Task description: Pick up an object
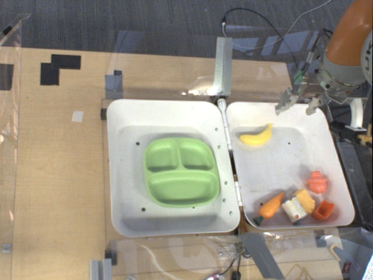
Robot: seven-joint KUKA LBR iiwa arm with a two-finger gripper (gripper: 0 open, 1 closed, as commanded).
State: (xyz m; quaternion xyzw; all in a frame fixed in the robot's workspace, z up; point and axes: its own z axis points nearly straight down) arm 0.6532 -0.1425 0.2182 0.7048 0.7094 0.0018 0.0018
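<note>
Bright, even overhead light, soft shadows, slight glare on clear panels.

open bin floor (285, 162), toys (300, 205) clustered near corner

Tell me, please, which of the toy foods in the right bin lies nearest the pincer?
The yellow plastic banana, lying alone at the bin's far end below the pincer; the other toys cluster in the near corner.

A robotics lab is seen here: a wooden bench (52, 156) fitted with two white bins (116, 174), clear guard panels (14, 98), black marker patches (58, 67), loose cables (256, 16) and grey carpet (145, 10) beyond.
</note>
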